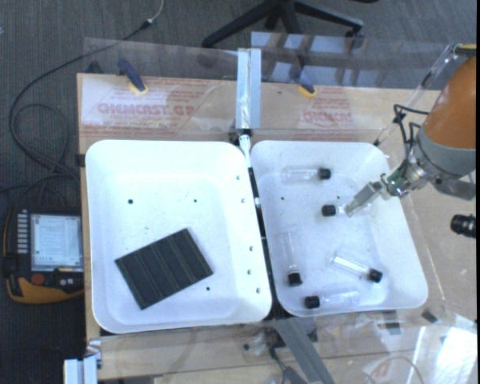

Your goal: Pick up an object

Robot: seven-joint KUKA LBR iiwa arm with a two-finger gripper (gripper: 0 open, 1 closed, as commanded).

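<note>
Over the right bin [400, 246], the gripper [354, 207] hangs beside 1 black-capped vial [334, 210]; its finger spread can't be told.

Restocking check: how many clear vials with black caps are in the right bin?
5: one at the far side, one mid-bin by the gripper, one left of centre, one near the right wall, one at the near edge.

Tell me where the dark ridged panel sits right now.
The dark ridged panel lies flat in the left bin, toward its near side, away from the capped vials in the right bin.
</note>
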